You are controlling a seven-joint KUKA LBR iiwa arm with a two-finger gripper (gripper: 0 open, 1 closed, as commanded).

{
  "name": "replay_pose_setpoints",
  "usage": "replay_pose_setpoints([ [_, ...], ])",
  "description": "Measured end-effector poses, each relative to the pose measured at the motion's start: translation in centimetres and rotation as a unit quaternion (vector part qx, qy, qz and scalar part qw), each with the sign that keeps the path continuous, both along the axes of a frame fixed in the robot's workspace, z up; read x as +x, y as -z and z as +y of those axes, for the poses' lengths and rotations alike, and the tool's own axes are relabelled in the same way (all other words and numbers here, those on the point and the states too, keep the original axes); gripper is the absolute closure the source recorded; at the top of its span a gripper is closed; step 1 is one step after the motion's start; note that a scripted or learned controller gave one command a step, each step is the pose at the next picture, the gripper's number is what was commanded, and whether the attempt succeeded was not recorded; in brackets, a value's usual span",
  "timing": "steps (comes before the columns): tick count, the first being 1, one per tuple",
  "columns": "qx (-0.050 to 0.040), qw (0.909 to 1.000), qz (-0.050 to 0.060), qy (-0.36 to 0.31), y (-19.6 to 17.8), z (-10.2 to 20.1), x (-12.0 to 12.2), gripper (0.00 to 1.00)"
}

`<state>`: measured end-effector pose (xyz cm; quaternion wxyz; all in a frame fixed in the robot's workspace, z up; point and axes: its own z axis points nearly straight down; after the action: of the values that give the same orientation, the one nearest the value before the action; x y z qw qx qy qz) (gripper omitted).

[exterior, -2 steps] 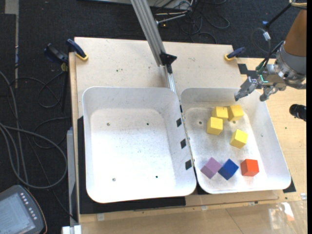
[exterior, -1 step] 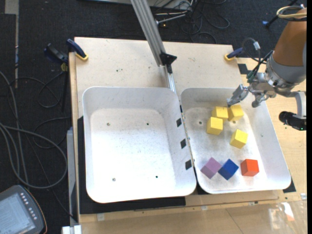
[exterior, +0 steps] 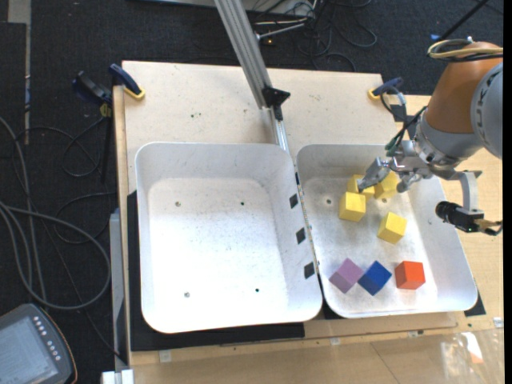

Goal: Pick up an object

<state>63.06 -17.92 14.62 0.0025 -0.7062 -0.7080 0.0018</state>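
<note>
A: Which one is it after? I'd guess the yellow cube (exterior: 385,186) at the back of the right bin (exterior: 456,254), the one the gripper (exterior: 387,176) is sitting over.

B: Looks that way. The fingers are spread, one on each side of it, but I can't see them pinching it. It seems to be resting on the bin floor, so I'd call it not lifted yet.

A: So the reach is done, and the squeeze and the lift are left?

B: That's my read. There's a second yellow cube (exterior: 352,206) just beside it, toward the divider, close enough to get in the way of a finger.

A: And a third yellow one (exterior: 392,227) a little nearer us. Then the row along the front: a purple cube (exterior: 346,275), a blue cube (exterior: 374,278), an orange cube (exterior: 410,274), the purple and blue nearly touching.

B: All small solid blocks, flat faces, crisp edges, matte. Could be foam or painted wood, hard to say.

A: The bins are smooth white plastic with rounded corners, speckled with dirt. The left bin (exterior: 160,214) is the same kind.

B: And the counter (exterior: 208,102) under them is pale scuffed board, with clamps (exterior: 128,82) on the back corners.
</note>
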Motion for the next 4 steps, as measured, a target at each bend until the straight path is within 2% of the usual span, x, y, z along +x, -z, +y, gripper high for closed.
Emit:
replay_pose_setpoints([
  [1,-0.0044,0.9999,-0.013,0.001,2.5,-0.2,0.6,0.0],
  [2,-0.0055,0.9999,-0.014,0.0,1.6,-0.2,0.6,1.0],
  [3,-0.0018,1.0,-0.007,0.0,-4.6,-0.7,1.3,1.0],
  [4,-0.0017,1.0,-0.006,0.0,-8.4,-0.7,1.4,1.0],
])
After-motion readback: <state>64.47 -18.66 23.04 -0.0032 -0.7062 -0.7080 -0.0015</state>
